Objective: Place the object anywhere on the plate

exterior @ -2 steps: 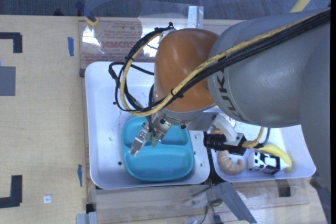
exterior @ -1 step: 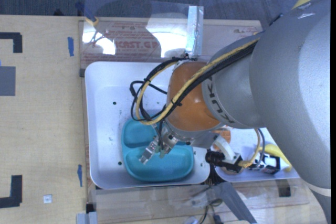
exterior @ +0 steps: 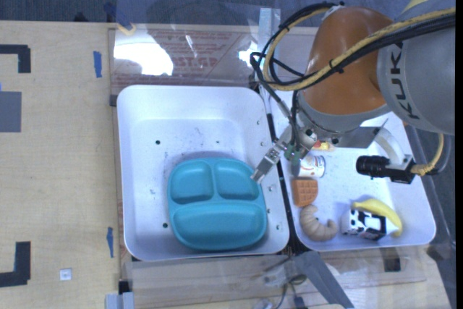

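Note:
A teal plate (exterior: 215, 205) with three compartments lies in the left bin (exterior: 141, 127), toward its front. My gripper (exterior: 278, 158) hangs over the divider between the two bins, just beyond the plate's right rear corner. Its grey tip slants down toward the plate's rim. Nothing shows clearly in its grasp. Directly to its right, in the right bin (exterior: 423, 228), stands a small white and red container (exterior: 312, 166), partly hidden by the wrist. Below that lie an orange waffle piece (exterior: 305, 192) and a tan croissant-like item (exterior: 318, 226).
A yellow banana (exterior: 381, 212) rests over a black-and-white toy (exterior: 364, 226) at the right bin's front right. The arm's orange band (exterior: 347, 58) and grey body cover the right bin's rear. A black cylinder (exterior: 382, 168) juts out under the arm. Cables loop above the divider.

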Controlling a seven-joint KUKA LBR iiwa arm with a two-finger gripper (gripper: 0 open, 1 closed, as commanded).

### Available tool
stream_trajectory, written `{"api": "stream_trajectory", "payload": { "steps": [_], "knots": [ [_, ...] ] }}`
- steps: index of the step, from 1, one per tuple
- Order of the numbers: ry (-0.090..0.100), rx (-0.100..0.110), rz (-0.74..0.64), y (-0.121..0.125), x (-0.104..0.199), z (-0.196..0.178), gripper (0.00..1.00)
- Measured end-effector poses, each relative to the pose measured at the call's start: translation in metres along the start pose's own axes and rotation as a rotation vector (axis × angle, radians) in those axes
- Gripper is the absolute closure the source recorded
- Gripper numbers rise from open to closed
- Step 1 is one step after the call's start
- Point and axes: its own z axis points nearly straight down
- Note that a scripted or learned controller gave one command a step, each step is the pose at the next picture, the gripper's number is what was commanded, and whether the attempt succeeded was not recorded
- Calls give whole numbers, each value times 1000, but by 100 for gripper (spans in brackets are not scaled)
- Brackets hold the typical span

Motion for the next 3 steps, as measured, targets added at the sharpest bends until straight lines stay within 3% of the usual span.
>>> {"api": "stream_trajectory", "payload": {
  "steps": [1,2,3],
  "knots": [
    [7,6,-5,2,3,-4,100],
    [11,8,-217,-3,64,-6,100],
    [9,4,-347,69,67,24,100]
  ]
}}
